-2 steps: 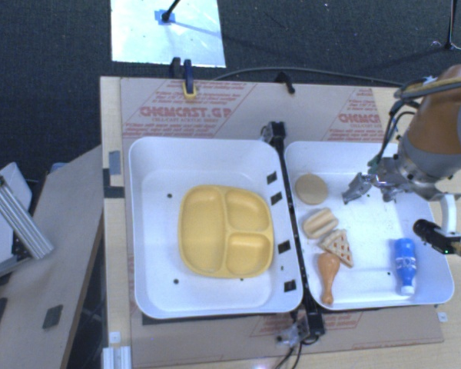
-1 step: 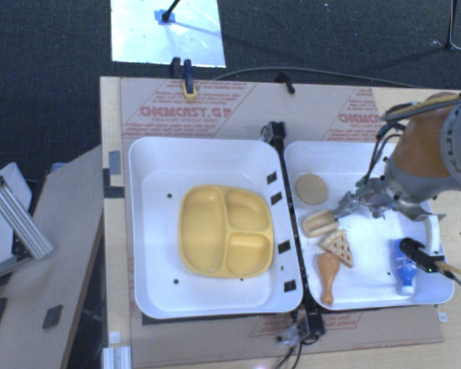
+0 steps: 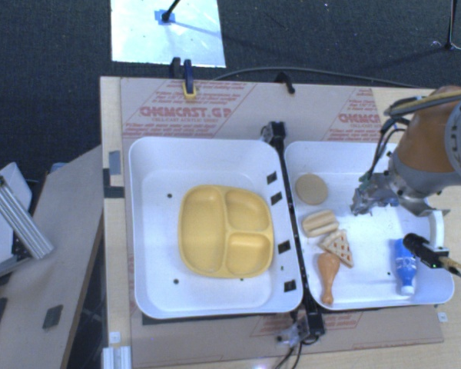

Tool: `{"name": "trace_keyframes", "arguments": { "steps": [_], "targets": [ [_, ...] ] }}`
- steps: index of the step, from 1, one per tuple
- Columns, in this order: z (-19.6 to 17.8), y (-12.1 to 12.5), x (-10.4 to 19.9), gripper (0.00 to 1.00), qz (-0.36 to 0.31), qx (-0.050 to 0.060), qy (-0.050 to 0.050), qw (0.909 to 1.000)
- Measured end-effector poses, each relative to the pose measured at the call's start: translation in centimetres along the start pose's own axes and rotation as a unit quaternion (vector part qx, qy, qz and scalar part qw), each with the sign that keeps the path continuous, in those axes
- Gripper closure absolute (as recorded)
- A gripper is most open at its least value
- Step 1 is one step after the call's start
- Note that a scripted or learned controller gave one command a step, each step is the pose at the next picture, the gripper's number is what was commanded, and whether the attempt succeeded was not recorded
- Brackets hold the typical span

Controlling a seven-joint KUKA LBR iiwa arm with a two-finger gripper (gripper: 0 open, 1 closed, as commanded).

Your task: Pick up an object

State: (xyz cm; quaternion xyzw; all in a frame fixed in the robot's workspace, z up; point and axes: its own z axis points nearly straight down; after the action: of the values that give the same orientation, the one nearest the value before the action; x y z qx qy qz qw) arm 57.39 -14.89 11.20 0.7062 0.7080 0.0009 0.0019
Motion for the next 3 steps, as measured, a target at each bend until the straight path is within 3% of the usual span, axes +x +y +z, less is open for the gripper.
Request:
{"name": "trace_keyframes", "arguments": {
  "steps": [3],
  "targets": [
    [-18.2,0.2,0.0,1.00,-0.001,-0.002,0.000,1.0000]
  ]
}}
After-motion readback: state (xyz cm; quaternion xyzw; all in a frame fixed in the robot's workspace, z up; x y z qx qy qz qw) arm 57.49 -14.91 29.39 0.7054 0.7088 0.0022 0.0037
